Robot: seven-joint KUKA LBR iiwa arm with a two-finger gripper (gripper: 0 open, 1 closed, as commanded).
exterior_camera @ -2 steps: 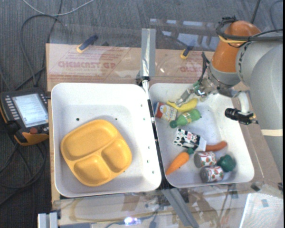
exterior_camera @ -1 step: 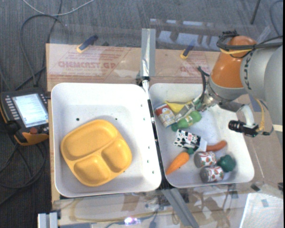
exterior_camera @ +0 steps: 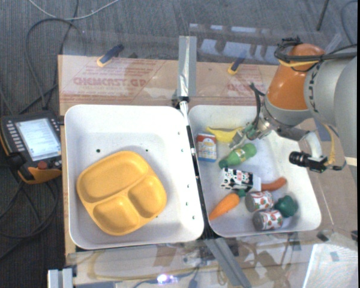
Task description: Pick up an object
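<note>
Hovering over the back half of the right bin, the gripper hangs just above the yellow banana and the green bottle. From where I stand I can't make out its tip well enough to judge it. The bottle lies just in front of the tip, toward the bin's front edge, its long axis slanting from the divider side up toward the arm. It looks smooth, rounded, glossy green with a pale label.
</note>
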